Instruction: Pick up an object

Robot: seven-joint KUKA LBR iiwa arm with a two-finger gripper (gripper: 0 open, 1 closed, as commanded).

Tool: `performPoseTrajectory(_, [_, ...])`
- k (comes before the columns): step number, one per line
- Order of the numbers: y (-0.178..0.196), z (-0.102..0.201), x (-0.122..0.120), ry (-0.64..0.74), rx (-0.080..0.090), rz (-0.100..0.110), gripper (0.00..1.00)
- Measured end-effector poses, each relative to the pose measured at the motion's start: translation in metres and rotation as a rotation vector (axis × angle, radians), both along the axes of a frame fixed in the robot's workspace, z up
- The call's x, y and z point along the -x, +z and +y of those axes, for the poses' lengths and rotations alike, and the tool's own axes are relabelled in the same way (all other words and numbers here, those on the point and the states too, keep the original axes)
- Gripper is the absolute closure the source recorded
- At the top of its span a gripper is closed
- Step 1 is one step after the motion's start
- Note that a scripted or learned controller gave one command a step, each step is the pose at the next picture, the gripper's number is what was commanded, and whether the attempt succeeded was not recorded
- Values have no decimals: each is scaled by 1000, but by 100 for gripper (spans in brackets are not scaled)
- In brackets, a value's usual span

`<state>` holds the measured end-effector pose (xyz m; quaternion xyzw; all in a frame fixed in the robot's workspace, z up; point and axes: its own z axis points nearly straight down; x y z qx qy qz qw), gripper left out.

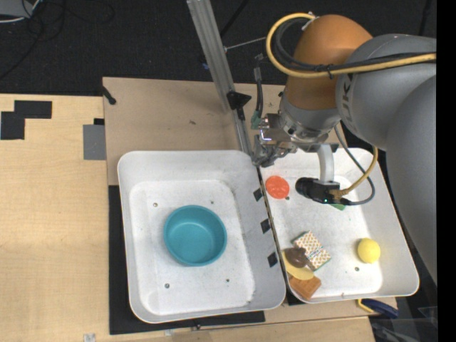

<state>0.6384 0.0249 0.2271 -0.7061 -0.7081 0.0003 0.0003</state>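
The state of the gripper (268, 148) cannot be told. It is set at 11 o'clock from the flat round orange disc (277, 187), which may be missed.

Round teal plastic bowl (195, 235): smooth, showing a soft sheen
Two shallow white plastic bins (146, 276): looking matt, faintly speckled
Pale wooden bench top (50, 212): showing a matt, even face
Ribbed silver metal rail (214, 48): glinting dully
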Motion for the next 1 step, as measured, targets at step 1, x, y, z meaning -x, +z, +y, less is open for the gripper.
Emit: performPoseTrajectory(1, [-5, 43, -2, 0, -1, 0, 100])
